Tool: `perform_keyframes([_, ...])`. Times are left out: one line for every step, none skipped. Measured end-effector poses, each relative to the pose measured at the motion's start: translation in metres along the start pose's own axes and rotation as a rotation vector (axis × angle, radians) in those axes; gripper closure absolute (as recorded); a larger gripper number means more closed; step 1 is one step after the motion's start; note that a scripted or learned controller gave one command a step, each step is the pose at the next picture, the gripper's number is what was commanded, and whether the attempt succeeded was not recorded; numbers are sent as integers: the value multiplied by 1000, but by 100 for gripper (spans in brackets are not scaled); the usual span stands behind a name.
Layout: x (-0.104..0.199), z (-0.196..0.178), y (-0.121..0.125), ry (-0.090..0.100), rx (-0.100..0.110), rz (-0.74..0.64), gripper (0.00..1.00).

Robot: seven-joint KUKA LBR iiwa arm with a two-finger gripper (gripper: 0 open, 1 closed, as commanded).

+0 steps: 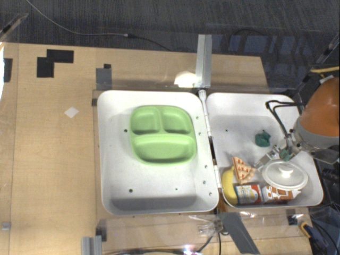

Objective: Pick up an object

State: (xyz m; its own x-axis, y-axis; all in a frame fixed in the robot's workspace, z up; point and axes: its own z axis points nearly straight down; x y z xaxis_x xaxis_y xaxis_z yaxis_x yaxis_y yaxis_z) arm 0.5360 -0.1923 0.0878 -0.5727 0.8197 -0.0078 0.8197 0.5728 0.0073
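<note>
The right bin (234,108) holds a small dark green object (262,138) near its middle. Along its front edge lie a pizza-slice toy (242,169), a yellow fruit (228,185), a carton (260,193) on its side, and a white lidded pot (286,175). My gripper (280,154) hangs low over the right bin, just above the white pot and to the right of the dark green object. The arm's orange band (320,112) sits above it at the right edge. Nothing is visibly held.
The left bin (114,153) holds a green divided plate (161,133). A metal divider (208,142) runs between the two bins. A black cable (276,113) loops over the back right of the right bin. The wooden bench (48,153) surrounds both bins.
</note>
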Motion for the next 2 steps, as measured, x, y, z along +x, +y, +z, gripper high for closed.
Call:
perform_keyframes([-10,-55,73,3,3,95,0])
perform_keyframes([5,-12,102,5,3,-49,0])
